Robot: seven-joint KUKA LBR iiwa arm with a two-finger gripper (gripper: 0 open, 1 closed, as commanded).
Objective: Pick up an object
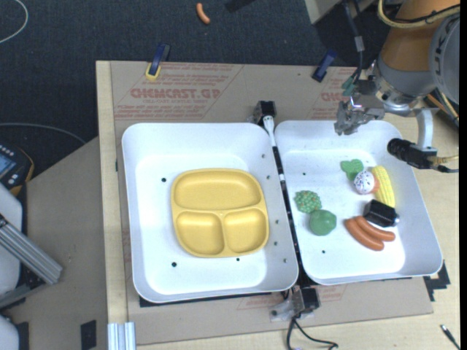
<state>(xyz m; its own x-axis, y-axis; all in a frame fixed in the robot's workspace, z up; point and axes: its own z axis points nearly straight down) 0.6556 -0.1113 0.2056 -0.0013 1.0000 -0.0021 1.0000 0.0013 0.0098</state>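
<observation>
The arm [419,42] came in from the right with its tool [350,122] hanging over the far edge of the right bin [328,261], up near the back rim, and it wasn't carrying anything. Whether the tool was open or closed was honestly impossible to tell from that angle. All the pickable stuff sat in the right bin, well apart from the tool: a green piece [352,168] near the top, a small white ball [364,183] touching a corn cob [384,185] just beside it, and below those a black block [380,214] resting against a pair of sausages [369,232]. More toward the middle of that bin there was a bumpy green broccoli-looking thing [307,200] with a smoother green lump [322,222] just below it. The left bin [146,261] held a yellow divided tray [220,211], sitting flat with three compartments. Both bins sat on a cardboard sheet [219,90] on the bench, with blue clips [155,60] at the back edge. A little orange thing [203,13] lay off on the dark floor behind.
</observation>
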